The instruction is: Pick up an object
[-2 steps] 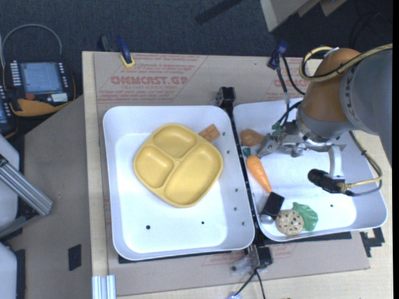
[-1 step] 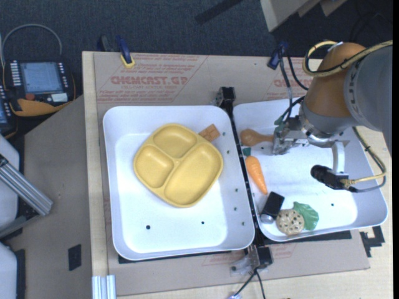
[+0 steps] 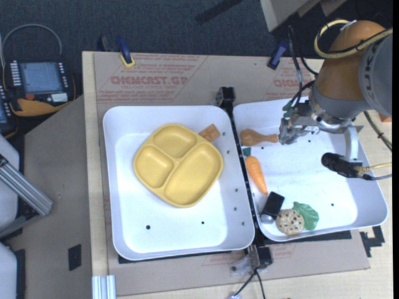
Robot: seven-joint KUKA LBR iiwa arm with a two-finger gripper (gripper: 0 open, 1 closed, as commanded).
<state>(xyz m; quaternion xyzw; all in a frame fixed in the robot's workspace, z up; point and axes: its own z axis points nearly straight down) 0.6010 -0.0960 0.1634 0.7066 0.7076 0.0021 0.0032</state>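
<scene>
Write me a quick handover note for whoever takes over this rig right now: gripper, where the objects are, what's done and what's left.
Gripper: low in the right bin, at the end of the drumstick; grip unclear.
Right bin also holds the carrot, black block, cookie and green leaf.
Left bin: yellow divided plate, small brown piece at its edge.
Done: nothing lifted.
Left: grasp and raise one object.

A tan drumstick-shaped toy [image 3: 257, 137] lies flat near the right bin's [image 3: 368, 210] upper left corner.
</scene>
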